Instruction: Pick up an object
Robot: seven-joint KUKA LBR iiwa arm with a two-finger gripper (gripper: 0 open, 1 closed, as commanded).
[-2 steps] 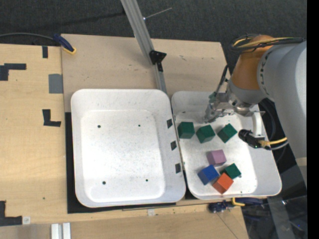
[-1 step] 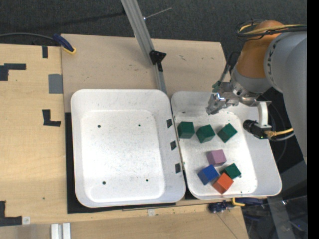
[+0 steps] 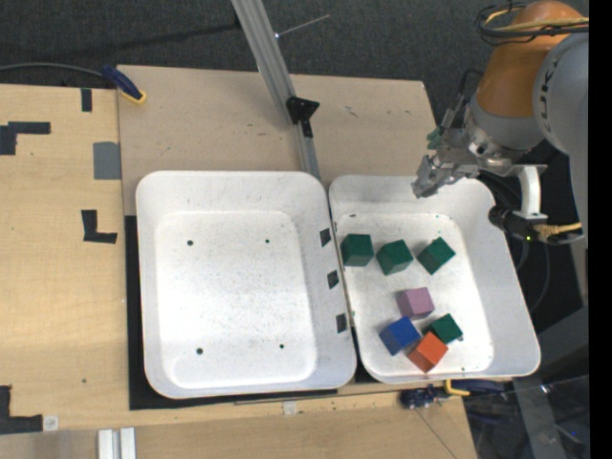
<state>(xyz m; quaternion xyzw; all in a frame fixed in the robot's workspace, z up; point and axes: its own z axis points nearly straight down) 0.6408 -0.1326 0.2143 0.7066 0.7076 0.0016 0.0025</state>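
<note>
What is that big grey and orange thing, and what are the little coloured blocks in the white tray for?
That is a robot arm, seen by a camera looking down from above. At its tip is a gripper, like a two-finger hand, hovering over the far edge of the right bin. It holds nothing. In that bin lie small blocks: four green ones, a purple block, a blue block and an orange block. The robot should pick one up. The left bin sits beside it.

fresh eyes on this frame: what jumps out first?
The cluster of colored blocks in the right bin: three green blocks in a row, then a purple block, blue block, another green one and an orange block nearer its front. Next, the arm's orange band at top right, its gripper over that bin's far rim.
</note>
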